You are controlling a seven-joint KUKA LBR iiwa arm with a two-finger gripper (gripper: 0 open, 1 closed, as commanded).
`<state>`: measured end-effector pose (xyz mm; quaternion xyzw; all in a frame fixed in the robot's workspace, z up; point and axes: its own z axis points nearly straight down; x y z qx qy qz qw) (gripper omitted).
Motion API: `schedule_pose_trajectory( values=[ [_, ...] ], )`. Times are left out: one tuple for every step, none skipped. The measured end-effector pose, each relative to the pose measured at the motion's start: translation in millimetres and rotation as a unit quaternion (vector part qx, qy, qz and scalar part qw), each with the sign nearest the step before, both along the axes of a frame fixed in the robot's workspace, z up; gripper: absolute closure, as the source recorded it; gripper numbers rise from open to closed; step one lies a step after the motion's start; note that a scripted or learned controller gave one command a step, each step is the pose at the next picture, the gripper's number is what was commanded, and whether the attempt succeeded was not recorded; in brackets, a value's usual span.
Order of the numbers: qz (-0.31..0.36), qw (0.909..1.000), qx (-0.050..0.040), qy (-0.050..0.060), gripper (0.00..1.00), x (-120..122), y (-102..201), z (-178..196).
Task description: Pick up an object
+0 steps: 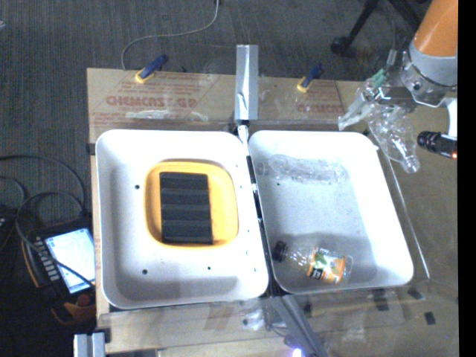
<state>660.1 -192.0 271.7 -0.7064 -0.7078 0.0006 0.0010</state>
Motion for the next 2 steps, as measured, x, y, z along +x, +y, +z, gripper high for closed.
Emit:
schedule_pose_trajectory(
  values=[
    [0.073,0.9973,-0.0003,0.000,0.00,-29.9,15.7,-148.0],
    [0.021,0.9998,-0.0014,-0.001,0.00,-74.4,-16.0,-43.9]
  ],
)
